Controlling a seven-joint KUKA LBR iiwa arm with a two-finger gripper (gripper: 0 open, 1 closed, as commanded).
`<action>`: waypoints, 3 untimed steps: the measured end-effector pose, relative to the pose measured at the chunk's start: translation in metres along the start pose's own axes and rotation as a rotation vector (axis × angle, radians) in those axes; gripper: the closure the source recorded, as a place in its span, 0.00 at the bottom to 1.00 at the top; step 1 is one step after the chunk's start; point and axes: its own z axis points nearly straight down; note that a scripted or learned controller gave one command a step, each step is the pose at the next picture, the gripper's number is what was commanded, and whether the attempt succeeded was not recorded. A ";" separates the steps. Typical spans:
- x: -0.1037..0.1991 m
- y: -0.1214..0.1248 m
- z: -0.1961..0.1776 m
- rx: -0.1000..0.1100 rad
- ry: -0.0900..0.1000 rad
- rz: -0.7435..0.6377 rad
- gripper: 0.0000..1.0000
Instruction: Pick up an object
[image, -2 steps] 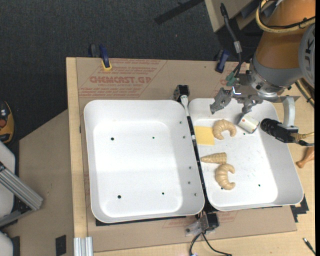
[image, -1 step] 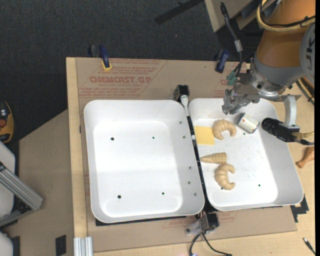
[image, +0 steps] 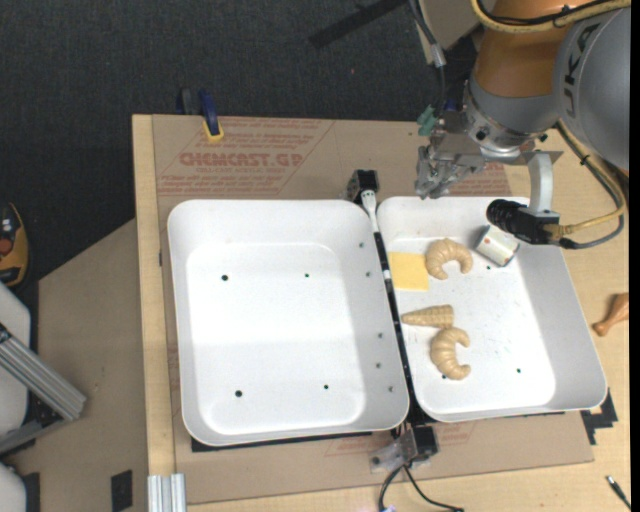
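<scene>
Hand hangs above the far rim of the right shallow white plastic bin, nothing visible between its parts; whether they stand apart or together, cannot tell.

Nearest below it in that bin: upper tan croissant-shaped piece, flat yellow square tile, small white cylinder. Further toward the near side: tan ridged cone, lower tan croissant-shaped piece. All lie on the bin floor.

Left shallow white plastic bin sits alongside on the brown board surface.

Judgement: nothing lifted. Descent, grasp and lift all remain.
</scene>
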 end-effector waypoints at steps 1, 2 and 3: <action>0.085 -0.002 -0.086 -0.006 0.005 -0.007 1.00; 0.157 -0.017 -0.133 -0.003 0.005 -0.005 1.00; 0.199 -0.025 -0.265 -0.012 0.007 -0.003 1.00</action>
